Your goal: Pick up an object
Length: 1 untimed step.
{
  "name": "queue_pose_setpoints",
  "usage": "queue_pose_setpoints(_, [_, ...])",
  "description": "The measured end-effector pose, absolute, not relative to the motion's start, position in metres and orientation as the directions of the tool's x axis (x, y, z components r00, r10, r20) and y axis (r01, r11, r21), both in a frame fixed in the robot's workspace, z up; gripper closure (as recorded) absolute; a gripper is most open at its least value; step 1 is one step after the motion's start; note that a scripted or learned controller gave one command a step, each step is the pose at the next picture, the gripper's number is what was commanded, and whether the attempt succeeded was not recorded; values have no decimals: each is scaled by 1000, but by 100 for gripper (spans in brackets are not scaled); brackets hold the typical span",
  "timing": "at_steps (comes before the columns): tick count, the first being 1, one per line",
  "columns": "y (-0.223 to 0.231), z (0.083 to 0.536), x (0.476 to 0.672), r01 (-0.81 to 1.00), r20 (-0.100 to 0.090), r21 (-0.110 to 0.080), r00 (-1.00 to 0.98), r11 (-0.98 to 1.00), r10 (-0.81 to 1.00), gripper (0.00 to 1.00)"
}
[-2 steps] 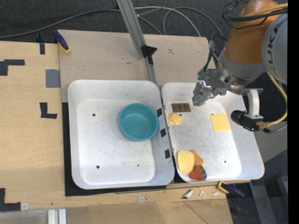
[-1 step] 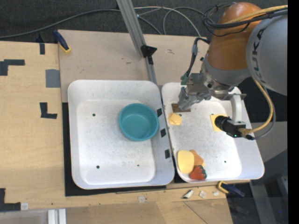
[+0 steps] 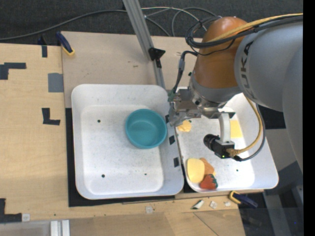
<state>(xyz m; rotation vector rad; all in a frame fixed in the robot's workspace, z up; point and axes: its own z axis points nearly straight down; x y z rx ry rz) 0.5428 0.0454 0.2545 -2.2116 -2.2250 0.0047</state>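
Observation:
A teal bowl (image 3: 145, 128) sits upright in the left bin (image 3: 98, 151), near its right wall. In the right bin (image 3: 261, 176) a small pale yellow object (image 3: 185, 127) lies just under the gripper (image 3: 181, 117), which hangs over the bin's left edge beneath the orange wrist band. At the right bin's front lie a yellow rounded piece (image 3: 195, 169), an orange piece (image 3: 209, 168) and a red strawberry-like item (image 3: 208, 182). A yellow flat piece (image 3: 236, 129) lies further right, partly behind the arm.
A black cylindrical fitting (image 3: 215, 145) and cable hang from the arm over the right bin. A slanted metal pole (image 3: 142, 33) rises behind the bins. Clamps sit at the bench's back left (image 3: 65, 44) and front right (image 3: 238, 198).

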Motion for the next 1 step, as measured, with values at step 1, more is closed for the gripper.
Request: queue_pose_setpoints(1, [99,250,519,1000,1,-4,-7,7,1000,100])
